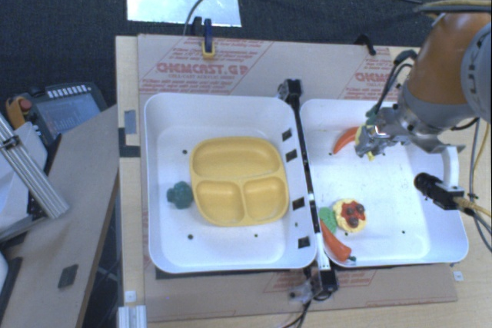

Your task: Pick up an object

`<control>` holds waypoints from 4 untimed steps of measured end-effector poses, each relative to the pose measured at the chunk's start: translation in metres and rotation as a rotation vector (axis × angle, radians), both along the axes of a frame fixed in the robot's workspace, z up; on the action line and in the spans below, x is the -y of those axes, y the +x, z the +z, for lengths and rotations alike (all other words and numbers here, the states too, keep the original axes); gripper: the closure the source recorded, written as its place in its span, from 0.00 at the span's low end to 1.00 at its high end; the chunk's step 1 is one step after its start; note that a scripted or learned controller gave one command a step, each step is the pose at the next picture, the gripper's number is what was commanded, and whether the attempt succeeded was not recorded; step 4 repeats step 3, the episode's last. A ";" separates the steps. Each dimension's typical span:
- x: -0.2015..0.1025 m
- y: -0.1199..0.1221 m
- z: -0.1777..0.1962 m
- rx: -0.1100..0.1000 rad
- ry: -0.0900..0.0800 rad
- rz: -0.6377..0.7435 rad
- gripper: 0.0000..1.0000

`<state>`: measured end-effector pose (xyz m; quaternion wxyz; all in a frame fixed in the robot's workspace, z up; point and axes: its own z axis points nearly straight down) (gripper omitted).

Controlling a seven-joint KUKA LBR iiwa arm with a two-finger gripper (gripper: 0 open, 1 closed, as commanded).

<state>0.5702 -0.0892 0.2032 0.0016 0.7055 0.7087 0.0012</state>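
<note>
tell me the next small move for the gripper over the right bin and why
Probably a short shift toward the orange carrot-shaped toy, then a descent onto it. The two-finger gripper sits right beside that toy's right end in the right white bin, with nothing visibly between its fingers. It is much the closest object; the pizza-slice toy and other pieces lie near the bin's front left corner.

Left bin (157, 134): largely taken up by a yellow divided tray (234, 179), with a green broccoli toy (181, 195) just beside its left edge; bare floor only along the far wall and near rim. Right bin (438, 242): broad open floor through the middle and near right. Blocked at the far left by an orange carrot (345, 140) near the gripper (371, 142), and at the near left corner by a heap of toy food (342, 220) against the divider (301, 165).
</note>
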 end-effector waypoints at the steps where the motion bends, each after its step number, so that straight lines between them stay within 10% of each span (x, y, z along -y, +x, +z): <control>1: -0.045 -0.002 0.000 -0.003 0.003 0.004 1.00; 3: -0.151 -0.013 0.007 -0.003 0.003 0.005 1.00; 4: -0.151 -0.013 0.007 -0.003 0.003 0.005 1.00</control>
